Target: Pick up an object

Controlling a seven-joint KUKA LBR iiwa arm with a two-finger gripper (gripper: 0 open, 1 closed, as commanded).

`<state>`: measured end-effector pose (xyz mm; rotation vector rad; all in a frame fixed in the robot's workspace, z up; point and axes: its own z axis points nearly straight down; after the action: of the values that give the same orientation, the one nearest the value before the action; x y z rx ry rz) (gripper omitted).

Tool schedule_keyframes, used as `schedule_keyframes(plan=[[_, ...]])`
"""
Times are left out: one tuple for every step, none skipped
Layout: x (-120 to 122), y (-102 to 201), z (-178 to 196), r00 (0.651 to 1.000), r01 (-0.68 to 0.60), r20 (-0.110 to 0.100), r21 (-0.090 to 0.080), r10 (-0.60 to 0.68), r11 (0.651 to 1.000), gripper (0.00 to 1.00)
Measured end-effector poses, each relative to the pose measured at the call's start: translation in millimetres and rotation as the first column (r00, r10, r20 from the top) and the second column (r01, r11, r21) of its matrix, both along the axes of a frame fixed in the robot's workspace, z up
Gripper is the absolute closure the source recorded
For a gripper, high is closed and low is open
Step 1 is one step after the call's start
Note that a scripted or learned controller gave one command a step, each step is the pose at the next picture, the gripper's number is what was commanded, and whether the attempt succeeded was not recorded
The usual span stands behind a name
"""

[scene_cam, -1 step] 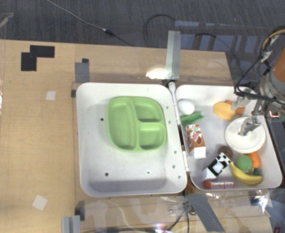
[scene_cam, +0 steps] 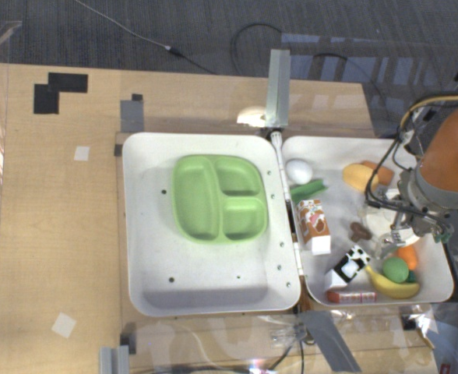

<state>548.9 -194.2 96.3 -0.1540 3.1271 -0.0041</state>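
Camera view puts the gripper (scene_cam: pixel 400 240) low over the right bin (scene_cam: pixel 334 158), near that bin's right edge, under the arm's orange band (scene_cam: pixel 451 154). Cables and metal parts crowd the wrist, and I cannot tell how the gripper is set or whether it touches anything.

Just beside the gripper, toward the bin's near right corner, lies an orange carrot-like piece (scene_cam: pixel 407 257). Next to that sits a green round fruit (scene_cam: pixel 395 269), which rests against a yellow banana (scene_cam: pixel 392 288) along the bin's near edge. A red tube (scene_cam: pixel 352 295) lies left of the banana, and a black-and-white block (scene_cam: pixel 351 265) stands just above the tube. A small brown item (scene_cam: pixel 359 230) lies left of the gripper.

Toward the far edge sits an orange-yellow fruit (scene_cam: pixel 361 176). Near the bin's left edge are a white egg-shaped object (scene_cam: pixel 298 170), a green pod (scene_cam: pixel 308 188), and a brown-and-white carton (scene_cam: pixel 313 223).

Left of it on the tabletop (scene_cam: pixel 50 232), the left bin (scene_cam: pixel 147 232) holds a green divided plate (scene_cam: pixel 219 198).
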Motion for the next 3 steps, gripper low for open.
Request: schedule_keyframes(plan=[[-33, -6, -6, 0.999, 0.041, 0.006, 0.001, -0.041, 0.999, 0.00], [-47, 44, -6, 0.982, -0.191, 0.008, -0.006, 0.191, 0.982, 0.00], [-41, 44, 9, 0.980, -0.198, 0.023, -0.013, 0.198, 0.980, 1.00]])
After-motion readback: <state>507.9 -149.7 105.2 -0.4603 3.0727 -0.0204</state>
